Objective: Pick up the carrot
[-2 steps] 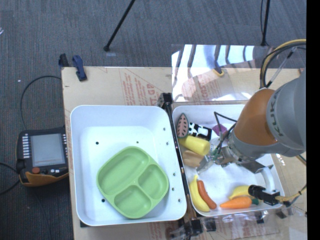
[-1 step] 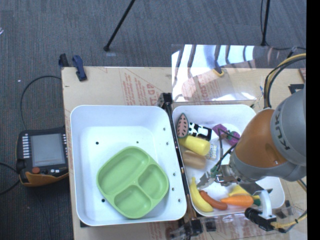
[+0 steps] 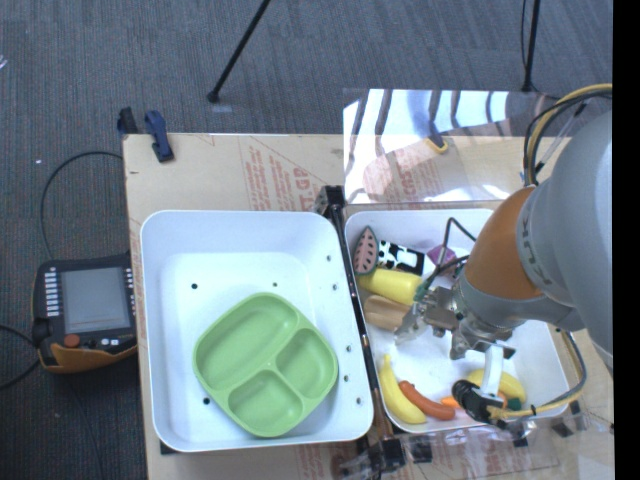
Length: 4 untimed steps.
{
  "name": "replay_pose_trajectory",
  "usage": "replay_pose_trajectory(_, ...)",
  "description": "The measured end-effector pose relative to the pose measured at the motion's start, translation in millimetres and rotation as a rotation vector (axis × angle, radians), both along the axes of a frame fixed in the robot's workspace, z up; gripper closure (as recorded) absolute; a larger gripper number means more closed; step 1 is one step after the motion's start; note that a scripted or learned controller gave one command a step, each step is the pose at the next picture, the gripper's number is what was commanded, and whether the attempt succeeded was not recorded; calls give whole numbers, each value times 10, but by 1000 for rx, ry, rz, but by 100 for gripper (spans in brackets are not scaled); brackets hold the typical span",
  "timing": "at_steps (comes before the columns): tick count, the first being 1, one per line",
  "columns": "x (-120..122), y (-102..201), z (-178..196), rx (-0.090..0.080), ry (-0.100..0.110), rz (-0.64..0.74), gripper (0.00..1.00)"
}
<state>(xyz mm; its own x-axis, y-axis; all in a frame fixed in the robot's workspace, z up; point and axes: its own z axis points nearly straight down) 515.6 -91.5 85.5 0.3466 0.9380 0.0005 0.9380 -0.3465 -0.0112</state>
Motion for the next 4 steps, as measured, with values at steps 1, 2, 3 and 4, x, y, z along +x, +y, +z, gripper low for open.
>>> replay_pose_trajectory(1,-426,80,-3,-1,3,-233,0)
replay_pose_trajectory(2,-443,74,75,4,14,-231,100)
replay_pose_trajectory(3,-417,-518,149,-2,-2,-99,100)
replay_pose_trajectory(4,-414,-145,1,3,-1,97,100)
